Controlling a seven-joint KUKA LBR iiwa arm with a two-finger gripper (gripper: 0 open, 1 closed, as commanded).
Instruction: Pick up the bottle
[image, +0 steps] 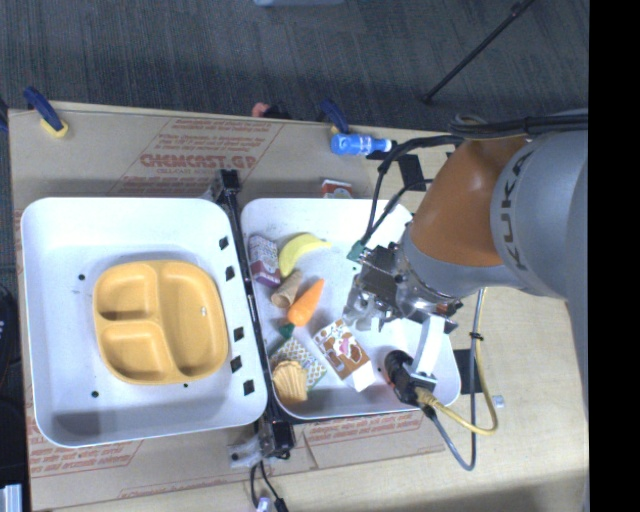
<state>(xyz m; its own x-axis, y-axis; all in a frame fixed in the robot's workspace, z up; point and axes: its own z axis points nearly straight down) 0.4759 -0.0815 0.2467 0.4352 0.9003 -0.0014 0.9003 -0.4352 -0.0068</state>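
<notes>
Bottle (263, 255), as best I can judge, is the small dark labelled thing lying against the left wall of the right bin, though it is too small and blurred to be sure. It lies low in the bin with nothing gripping it, so the pick-up is not yet done. The arm (500, 215) reaches in from the right and hangs over the right bin (440, 375), while the left bin (40, 300) carries a yellow divided tray (160, 320), well apart from the work. The pincer (365, 300) sits above the middle of the right bin, beside a printed box (345, 352) and well to the right of the supposed bottle. Whether it is released or clenched I cannot tell, and nothing is visibly held in it. Between it and the bottle lie a banana (300, 250), a carrot (306, 300) and a cone (287, 290), close together. Everything is left to do: travel left across that clutter, descend, close on the bottle and lift it.
</notes>
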